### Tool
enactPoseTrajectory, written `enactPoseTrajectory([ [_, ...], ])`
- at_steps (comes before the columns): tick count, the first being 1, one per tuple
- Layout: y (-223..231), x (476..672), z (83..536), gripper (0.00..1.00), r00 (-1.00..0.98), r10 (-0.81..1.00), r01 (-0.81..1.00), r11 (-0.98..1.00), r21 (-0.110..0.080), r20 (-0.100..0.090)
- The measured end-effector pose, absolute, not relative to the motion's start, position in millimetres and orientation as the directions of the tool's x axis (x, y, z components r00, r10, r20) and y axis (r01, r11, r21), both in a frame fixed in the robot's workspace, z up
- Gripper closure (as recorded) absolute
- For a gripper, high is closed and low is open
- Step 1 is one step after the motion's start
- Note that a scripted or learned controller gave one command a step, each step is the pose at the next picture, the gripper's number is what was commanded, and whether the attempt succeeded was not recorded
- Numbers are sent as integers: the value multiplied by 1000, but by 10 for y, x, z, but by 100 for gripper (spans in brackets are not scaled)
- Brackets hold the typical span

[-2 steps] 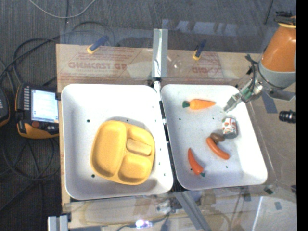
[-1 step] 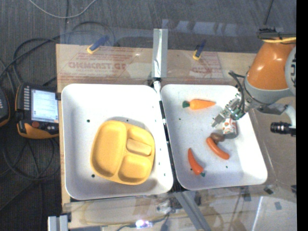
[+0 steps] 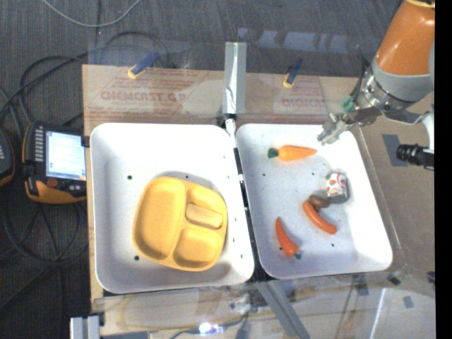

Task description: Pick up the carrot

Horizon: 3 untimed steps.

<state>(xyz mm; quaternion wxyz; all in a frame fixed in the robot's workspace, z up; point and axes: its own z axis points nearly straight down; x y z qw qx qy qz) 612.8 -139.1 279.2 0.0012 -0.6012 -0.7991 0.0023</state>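
Observation:
The carrot (image 3: 294,153), orange with a green stem end pointing left, lies flat near the back of the right bin (image 3: 367,249). My gripper (image 3: 330,134) hangs over the bin's back right area, just right of the carrot's tip and slightly above it. Nothing shows between its fingers, and the carrot rests apart from it.
In the right bin also lie a red chili pepper (image 3: 286,238), a sausage (image 3: 320,217) and a small tin can (image 3: 337,186). The left bin (image 3: 113,154) holds a yellow divided plate (image 3: 180,222) with a bread piece (image 3: 203,215). A metal divider post (image 3: 234,76) stands behind the bins.

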Motion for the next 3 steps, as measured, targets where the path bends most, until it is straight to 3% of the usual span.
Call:
enactPoseTrajectory([
  [1,-1096,5382,1547,100,-382,924,924,382,-6,3],
  [2,-1316,5664,908,100,143,990,990,-143,9,2],
  [3,-1934,5338,1767,100,97,995,995,-97,-6,-4],
])
